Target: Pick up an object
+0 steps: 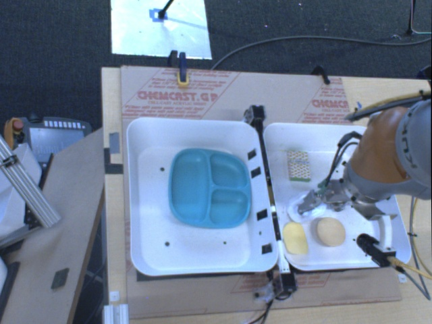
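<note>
In the right bin (378, 258) lie a round tan object like a bread roll (330, 232), a yellow piece (294, 238) by the bin's left wall, and a speckled rectangular sponge-like block (298, 165) further back. My gripper (308, 204) hangs low over the bin floor, just above and left of the roll and right behind the yellow piece. Nothing is seen between its fingers. The arm with its orange band (381, 150) covers the bin's right side.
The left bin (145, 181) holds a blue divided plate (208, 187). A black divider with clips (262, 174) runs between the bins. Cables trail over the cardboard behind and at the right bin's front right corner.
</note>
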Tool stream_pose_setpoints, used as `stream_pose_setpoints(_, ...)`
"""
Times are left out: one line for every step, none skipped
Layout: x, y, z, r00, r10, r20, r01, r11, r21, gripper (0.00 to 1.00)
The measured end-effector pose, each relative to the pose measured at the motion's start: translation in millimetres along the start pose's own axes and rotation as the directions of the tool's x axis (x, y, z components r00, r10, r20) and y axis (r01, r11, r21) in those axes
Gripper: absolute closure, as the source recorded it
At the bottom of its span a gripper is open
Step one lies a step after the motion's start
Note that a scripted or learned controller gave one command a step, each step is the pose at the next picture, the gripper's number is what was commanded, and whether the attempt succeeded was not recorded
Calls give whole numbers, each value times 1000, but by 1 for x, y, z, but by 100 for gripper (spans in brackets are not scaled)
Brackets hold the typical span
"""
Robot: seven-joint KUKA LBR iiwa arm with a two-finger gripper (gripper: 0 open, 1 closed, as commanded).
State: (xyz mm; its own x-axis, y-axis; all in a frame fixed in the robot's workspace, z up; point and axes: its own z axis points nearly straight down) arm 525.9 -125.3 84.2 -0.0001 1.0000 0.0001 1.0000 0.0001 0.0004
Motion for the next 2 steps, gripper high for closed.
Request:
stream_pose_setpoints(0,2,-12,1000,0,0,0,1000,-5,100)
stream_pose_setpoints(3,5,-56,1000,-4,1,4,1000,-5,100)
